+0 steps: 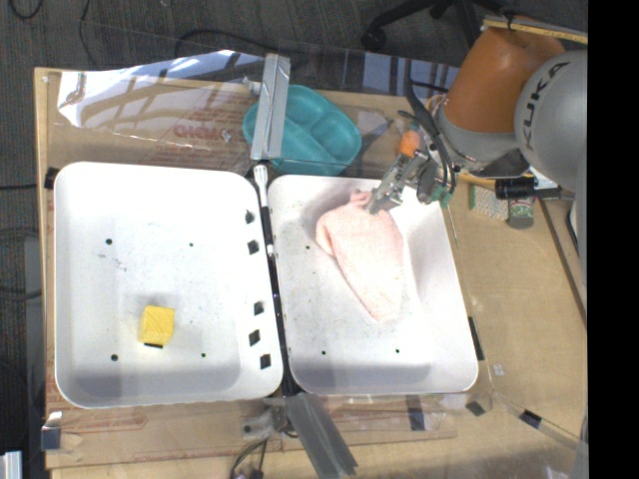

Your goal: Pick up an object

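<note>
From my remote seat I look down at a slant on a wooden bench (519,297) that carries two shallow white bins side by side.

The left bin (90,198) holds one small yellow block (157,325), lying flat near its front left corner, well apart from everything else.

The right bin (439,307) holds a pale pink cloth (367,262). It lies crumpled in a long shape, running from the back middle of the bin toward the front right. Its narrow upper end is bunched together at the back.

The grey arm (544,108), with its orange band, reaches in from the right at the back. Its gripper (382,202) points down and to the left. The tip of the gripper sits right at the bunched upper end of the pink cloth and appears to touch it. I cannot tell from this angle whether the gripper is wide or narrow, nor whether any cloth is caught in it. Most of the cloth rests on the bin floor.

Behind the bins, on the bench, a teal plastic dish (310,138) with shallow compartments sits just past the seam between them. A clear plastic sheet (150,98) lies behind the left bin.
</note>
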Robot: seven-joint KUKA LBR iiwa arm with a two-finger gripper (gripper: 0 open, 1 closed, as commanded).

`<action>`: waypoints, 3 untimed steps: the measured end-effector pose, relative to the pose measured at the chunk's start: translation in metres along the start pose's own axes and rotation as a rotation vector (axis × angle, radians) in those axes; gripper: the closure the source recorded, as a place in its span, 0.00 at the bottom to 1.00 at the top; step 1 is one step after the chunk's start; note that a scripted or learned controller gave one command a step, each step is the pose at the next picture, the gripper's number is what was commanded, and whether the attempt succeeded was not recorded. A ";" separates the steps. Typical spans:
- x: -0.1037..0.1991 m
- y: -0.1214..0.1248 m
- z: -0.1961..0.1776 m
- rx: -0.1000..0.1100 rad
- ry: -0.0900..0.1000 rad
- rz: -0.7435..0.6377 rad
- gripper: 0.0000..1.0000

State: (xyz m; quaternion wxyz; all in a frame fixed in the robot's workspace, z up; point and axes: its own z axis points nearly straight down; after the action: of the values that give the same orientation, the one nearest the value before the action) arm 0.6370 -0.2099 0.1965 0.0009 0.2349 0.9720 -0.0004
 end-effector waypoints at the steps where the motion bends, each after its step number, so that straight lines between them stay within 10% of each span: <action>1: 0.016 -0.007 -0.061 0.001 0.001 0.438 1.00; 3: 0.023 -0.012 -0.089 0.003 0.003 0.858 1.00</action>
State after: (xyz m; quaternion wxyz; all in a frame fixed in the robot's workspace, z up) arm 0.6110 -0.2103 0.2858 -0.0008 0.6178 0.7864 -0.0013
